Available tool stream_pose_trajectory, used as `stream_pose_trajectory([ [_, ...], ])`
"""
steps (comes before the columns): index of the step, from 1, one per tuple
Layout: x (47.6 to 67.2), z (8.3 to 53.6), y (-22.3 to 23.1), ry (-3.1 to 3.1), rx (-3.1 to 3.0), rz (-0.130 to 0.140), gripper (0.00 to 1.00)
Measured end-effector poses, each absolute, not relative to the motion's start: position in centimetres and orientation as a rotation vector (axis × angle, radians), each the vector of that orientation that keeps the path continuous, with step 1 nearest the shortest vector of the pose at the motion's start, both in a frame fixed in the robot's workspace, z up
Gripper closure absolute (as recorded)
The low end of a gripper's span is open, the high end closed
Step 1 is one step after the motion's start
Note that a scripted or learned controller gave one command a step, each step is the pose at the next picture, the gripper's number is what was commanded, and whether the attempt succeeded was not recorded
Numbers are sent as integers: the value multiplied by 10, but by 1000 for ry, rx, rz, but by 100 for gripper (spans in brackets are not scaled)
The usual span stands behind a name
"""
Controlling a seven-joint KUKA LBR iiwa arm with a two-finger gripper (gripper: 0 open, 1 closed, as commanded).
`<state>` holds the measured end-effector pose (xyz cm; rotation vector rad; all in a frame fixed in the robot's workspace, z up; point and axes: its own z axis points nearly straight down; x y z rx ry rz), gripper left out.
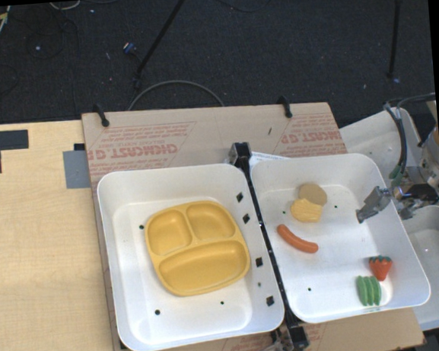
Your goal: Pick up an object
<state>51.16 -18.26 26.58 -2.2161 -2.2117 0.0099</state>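
The right bin (397, 285) holds several toy foods. A tan round piece (312, 194) lies against a yellow chunk (307, 211) near the bin's middle, and a red-orange sausage (297, 239) sits just below them. A red strawberry (380, 267) and a green pod (368, 290) rest in the near right corner. My gripper (375, 203) hangs over the right side of this bin, right of the yellow chunk and above the strawberry, with nothing seen in it.
The left bin (124, 217) bears a yellow divided plate (197, 246). A black divider (259, 236) runs between the bins. Cardboard (201, 138) lies under both. White casing (432, 251) and cables sit at the right, by the arm.
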Motion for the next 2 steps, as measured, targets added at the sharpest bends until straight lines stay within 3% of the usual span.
stream_pose_trajectory([
  [1,513,270,-183,-2219,-2219,3,0],
  [2,512,226,-179,-2216,-2216,6,0],
])
